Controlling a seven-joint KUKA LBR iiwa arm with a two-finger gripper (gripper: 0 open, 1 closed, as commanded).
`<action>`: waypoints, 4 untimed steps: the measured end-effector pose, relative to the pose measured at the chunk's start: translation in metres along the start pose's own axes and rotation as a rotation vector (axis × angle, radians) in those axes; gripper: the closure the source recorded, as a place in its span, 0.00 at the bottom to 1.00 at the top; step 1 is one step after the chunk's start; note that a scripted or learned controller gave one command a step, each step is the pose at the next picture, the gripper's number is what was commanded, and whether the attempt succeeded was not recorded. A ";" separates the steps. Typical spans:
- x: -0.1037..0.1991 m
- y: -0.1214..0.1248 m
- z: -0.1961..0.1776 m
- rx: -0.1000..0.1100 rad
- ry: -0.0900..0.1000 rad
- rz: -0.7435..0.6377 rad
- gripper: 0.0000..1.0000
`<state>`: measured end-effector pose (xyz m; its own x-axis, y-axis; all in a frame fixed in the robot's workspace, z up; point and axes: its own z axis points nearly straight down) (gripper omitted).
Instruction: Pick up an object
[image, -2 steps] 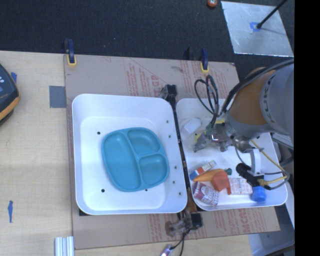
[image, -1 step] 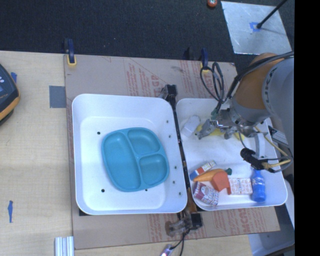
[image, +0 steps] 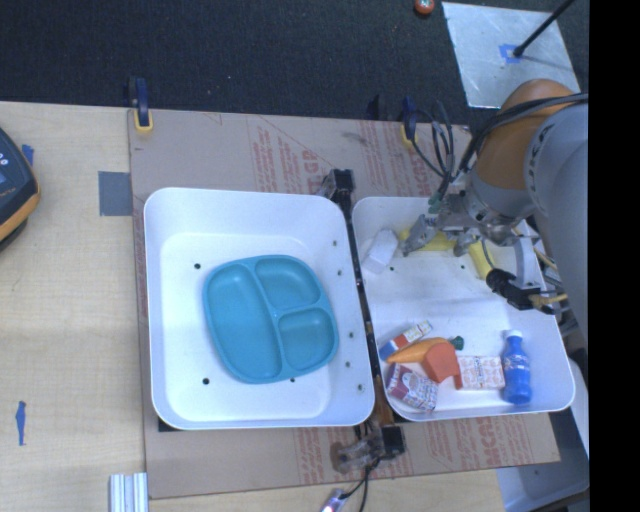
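The arm (image: 535, 150) reached in from the right and hung over the far part of the right-hand bin (image: 400, 212). Its gripper (image: 437, 232) sat low near the back wall of that bin, pointing toward a small white packet (image: 380, 248) that lay just beside it against the bin's left wall. Cables and the wrist crowded the view there, so whether the gripper was spread or closed could not be told, and nothing could be seen caught in it.

The rest of the pickable things lay well apart from the gripper, along the near edge of the same bin: a blue bottle (image: 516, 368) at the right, an orange wedge-shaped piece (image: 428, 354) with a red one touching it, and some printed packets (image: 412, 388) toward the near-left corner. The left-hand bin (image: 170, 300) held a blue divided plate (image: 270, 317).

The step in hand looked like the approach or the descent onto a target, probably the white packet, though that is a guess from where the gripper pointed. The next move would call for settling squarely over the packet, closing on it, and lifting straight up, keeping off the bin wall close at hand.
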<state>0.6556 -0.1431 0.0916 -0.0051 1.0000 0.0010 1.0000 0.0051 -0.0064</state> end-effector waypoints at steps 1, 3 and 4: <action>-0.053 0.001 0.000 0.002 0.012 -0.001 0.00; -0.069 -0.002 0.001 0.003 0.000 0.000 0.00; -0.069 -0.080 -0.010 -0.003 -0.001 0.000 0.00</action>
<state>0.5761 -0.2121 0.1020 -0.0047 1.0000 -0.0005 1.0000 0.0047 -0.0038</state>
